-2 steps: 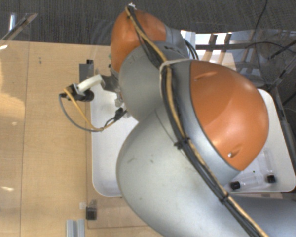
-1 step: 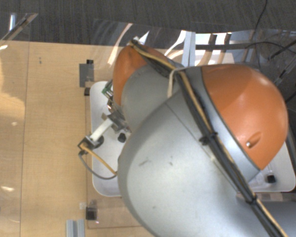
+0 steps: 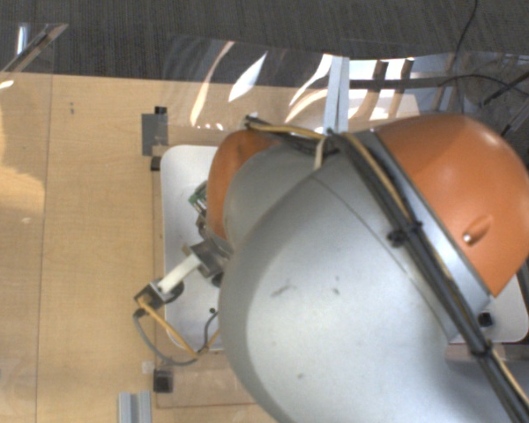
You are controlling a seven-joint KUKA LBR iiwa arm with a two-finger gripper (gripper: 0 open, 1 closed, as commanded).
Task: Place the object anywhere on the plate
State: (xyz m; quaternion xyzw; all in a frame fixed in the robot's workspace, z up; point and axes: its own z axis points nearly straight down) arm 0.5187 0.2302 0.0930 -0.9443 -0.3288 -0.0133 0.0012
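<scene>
The grey arm (image 3: 335,307) with its orange band (image 3: 238,161) reaches over the left bin (image 3: 178,227) and covers most of it. Its wrist end points down into the bin. There a grey bracket (image 3: 208,256) and a white cylinder (image 3: 172,282) stick out to the left, trailing a yellow cable loop (image 3: 163,333). A small green patterned thing (image 3: 197,199) peeks out from under the arm near the bin's left side; most of it is hidden, and I cannot tell what it is.
The wooden bench (image 3: 70,236) spreads to the left of the bin. A dark clamp (image 3: 154,132) sits at the bin's far left corner and another (image 3: 162,381) at its near corner. The right bin's corner (image 3: 511,320) shows behind the arm.
</scene>
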